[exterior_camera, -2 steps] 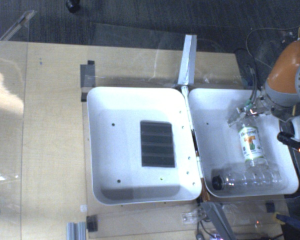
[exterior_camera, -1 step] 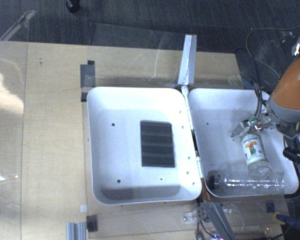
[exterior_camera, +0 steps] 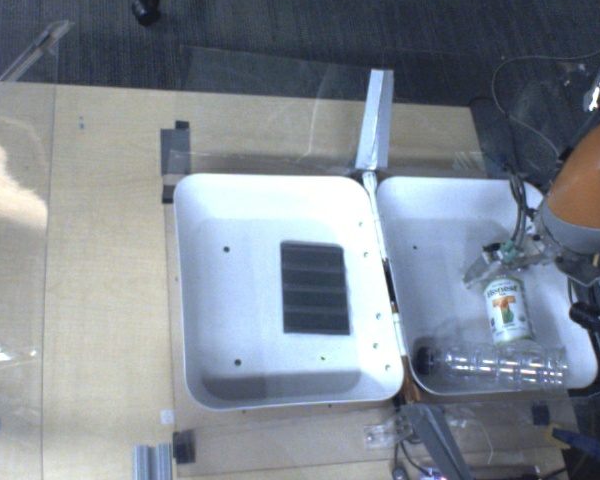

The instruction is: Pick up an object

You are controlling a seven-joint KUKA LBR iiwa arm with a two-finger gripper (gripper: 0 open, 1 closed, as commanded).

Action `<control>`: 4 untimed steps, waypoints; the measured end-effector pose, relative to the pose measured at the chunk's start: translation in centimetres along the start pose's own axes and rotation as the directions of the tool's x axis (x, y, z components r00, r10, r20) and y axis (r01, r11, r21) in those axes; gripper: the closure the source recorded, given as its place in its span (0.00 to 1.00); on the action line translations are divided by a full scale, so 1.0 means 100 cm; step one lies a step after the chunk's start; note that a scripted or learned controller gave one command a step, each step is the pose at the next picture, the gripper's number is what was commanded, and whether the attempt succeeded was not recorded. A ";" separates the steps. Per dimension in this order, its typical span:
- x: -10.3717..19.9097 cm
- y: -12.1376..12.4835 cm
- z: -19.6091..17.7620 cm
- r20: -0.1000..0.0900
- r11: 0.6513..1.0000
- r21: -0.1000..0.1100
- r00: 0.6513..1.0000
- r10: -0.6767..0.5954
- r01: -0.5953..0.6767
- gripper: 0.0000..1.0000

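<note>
In the right bin [exterior_camera: 430,218] a small white can [exterior_camera: 507,311] with a green and orange label lies near the middle right. A clear plastic bottle [exterior_camera: 492,365] lies on its side along that bin's front wall. My gripper [exterior_camera: 498,259] hangs just behind the can's top end, low over the bin floor, and nothing shows held in it. The arm's orange band [exterior_camera: 590,178] sits above it at the right edge. A black ribbed rectangular block [exterior_camera: 315,288] lies flat in the middle of the left bin [exterior_camera: 210,268].
A metal divider post [exterior_camera: 375,118] stands at the back between the two bins. Black clamps [exterior_camera: 177,148] sit at the left bin's back corner. Cables [exterior_camera: 520,98] loop behind the right bin. Bare wooden bench [exterior_camera: 90,268] stretches to the left.
</note>
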State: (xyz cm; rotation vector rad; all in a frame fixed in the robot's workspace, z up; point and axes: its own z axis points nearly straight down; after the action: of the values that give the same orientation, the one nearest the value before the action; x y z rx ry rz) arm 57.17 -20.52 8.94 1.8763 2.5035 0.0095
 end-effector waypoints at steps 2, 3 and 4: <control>0.045 0.085 -0.095 -0.005 0.998 0.005 0.998 -0.067 0.067 1.00; 0.044 0.085 -0.096 -0.004 0.998 0.005 0.998 -0.067 0.067 0.00; 0.054 0.037 -0.014 -0.001 0.972 -0.002 0.972 -0.236 0.236 0.00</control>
State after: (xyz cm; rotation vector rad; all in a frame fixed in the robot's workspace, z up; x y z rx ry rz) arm 59.21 -14.33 10.36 1.5642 2.7082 0.0103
